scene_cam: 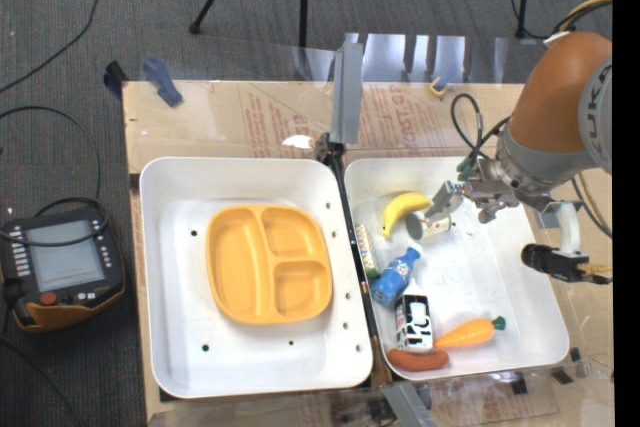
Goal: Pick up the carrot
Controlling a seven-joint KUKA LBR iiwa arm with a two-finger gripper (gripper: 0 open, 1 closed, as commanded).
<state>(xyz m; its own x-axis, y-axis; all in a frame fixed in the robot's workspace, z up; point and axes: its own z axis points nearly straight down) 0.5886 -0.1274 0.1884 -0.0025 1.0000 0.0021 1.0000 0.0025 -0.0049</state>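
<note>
The orange carrot (pixel 465 333) with a green tip lies near the front of the right bin (pixel 530 315), pointing right. My gripper (pixel 438 213) hangs over the back middle of that bin, just right of a yellow banana (pixel 403 210) and well behind the carrot. Its fingers stand open with nothing between them.
A blue bottle (pixel 395 275), a black-and-white can (pixel 413 321) and a red sausage (pixel 418 359) lie left of the carrot. A yellow divided plate (pixel 268 263) sits in the left bin (pixel 170 205). The right bin's floor right of the bottle is bare.
</note>
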